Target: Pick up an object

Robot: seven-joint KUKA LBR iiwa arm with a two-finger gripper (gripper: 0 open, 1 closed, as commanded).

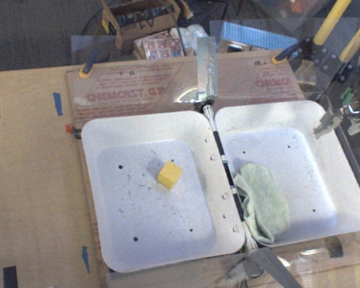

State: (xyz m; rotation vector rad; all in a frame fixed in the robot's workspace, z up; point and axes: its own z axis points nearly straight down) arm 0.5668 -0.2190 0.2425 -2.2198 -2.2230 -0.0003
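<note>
Fingers (331, 121) hang over the right bin's (346, 174) far right rim, small and blurred from where I stand; whether they are open or shut I cannot tell. A yellow block (169, 174) sits near the middle of the left bin (107, 180). A pale green cloth (263, 203) lies bunched against the right bin's left wall. 2 bins rest side by side on the bench (31, 188).

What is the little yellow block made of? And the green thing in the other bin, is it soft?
The yellow block looks like foam or sponge: dull, not shiny, with slightly rounded edges, though it could be painted wood. The green thing looks like a soft cloth: it is crumpled and folded, with a fuzzy, matte surface like a towel.
</note>
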